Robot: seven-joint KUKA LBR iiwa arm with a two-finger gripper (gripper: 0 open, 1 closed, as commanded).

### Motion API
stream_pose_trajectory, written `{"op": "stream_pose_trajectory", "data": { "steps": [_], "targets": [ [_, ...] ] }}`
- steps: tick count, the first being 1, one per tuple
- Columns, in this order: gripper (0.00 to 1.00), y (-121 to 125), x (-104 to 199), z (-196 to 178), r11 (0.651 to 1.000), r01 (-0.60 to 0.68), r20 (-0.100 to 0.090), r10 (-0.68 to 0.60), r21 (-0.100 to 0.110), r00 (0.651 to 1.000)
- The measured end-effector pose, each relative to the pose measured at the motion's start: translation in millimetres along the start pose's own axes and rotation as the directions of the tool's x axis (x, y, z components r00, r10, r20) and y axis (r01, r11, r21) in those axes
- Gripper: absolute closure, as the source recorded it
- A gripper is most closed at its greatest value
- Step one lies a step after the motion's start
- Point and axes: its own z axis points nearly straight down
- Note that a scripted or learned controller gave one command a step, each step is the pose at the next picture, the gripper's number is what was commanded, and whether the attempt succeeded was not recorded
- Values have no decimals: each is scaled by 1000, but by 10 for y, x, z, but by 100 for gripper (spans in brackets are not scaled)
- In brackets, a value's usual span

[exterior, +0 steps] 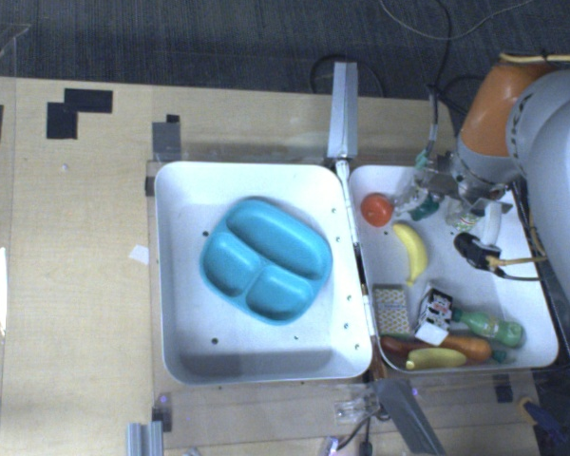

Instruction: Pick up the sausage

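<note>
Sausage [396,348] half hidden at bin [547,335] corner, gripper [444,200] fingertips indistinct

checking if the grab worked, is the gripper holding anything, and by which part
Cannot be told. The gripper sits low in the right bin, near the tomato and banana, but nothing is visibly between its fingers. The sausage lies at the bin's near edge.

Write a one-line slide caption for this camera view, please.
The gripper hovers over the right bin near a tomato and banana; the sausage lies at the bin's front edge.
</note>
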Motion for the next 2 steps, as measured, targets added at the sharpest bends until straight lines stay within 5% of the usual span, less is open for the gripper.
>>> {"op": "stream_pose_trajectory", "data": {
  "steps": [1, 2],
  "targets": [
    [0, -144, 132, 207, 993, -117, -1, 117, -4, 993],
    [0, 43, -175, -805, 939, -343, -1, 343, -3, 939]
  ]
}}
